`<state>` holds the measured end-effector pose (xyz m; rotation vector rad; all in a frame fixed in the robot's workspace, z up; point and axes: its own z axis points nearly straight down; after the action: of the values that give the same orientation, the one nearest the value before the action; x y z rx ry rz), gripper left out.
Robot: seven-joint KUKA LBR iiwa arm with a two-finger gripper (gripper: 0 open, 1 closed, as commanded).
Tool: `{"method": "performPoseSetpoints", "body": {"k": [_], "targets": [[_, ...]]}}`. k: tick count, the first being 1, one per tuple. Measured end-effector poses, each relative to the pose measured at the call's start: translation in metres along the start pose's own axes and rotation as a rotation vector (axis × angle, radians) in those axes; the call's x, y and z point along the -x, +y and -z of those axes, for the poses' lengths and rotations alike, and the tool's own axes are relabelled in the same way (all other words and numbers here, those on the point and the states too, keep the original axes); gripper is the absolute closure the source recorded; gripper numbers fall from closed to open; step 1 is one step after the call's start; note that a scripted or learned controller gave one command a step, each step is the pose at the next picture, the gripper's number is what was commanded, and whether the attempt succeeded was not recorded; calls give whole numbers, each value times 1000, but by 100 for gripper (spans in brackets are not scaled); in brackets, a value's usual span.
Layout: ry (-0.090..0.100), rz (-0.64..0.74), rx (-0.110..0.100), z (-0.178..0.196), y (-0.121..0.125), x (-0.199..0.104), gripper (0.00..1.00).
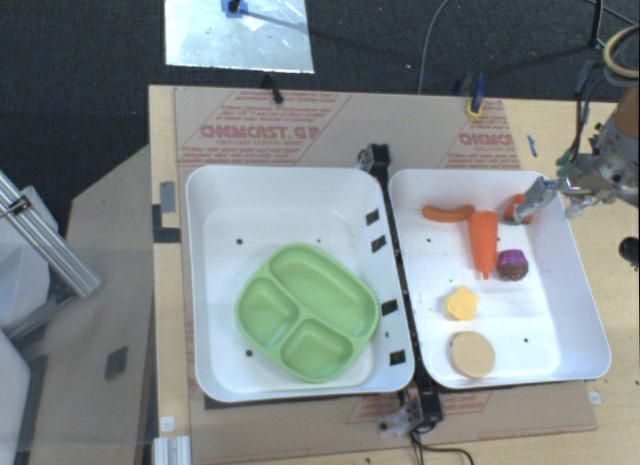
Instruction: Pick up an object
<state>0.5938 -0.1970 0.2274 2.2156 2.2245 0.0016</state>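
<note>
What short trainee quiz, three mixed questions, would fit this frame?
1. True or false: the green plate lies in the left bin.
2. Which item lies nearest the gripper? A) cookie B) sausage C) carrot
3. Fill in: the purple item lies in the ___ bin.

Key: 1 true. 2 C, though the fingertips hover at the far wall beside something small and orange I can't identify. 3 right.
</note>
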Motion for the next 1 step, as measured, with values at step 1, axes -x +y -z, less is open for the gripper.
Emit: {"method": "performPoseSetpoints", "body": {"k": [1], "targets": [[-1, 4, 4, 11, 1, 0, 100]]}}
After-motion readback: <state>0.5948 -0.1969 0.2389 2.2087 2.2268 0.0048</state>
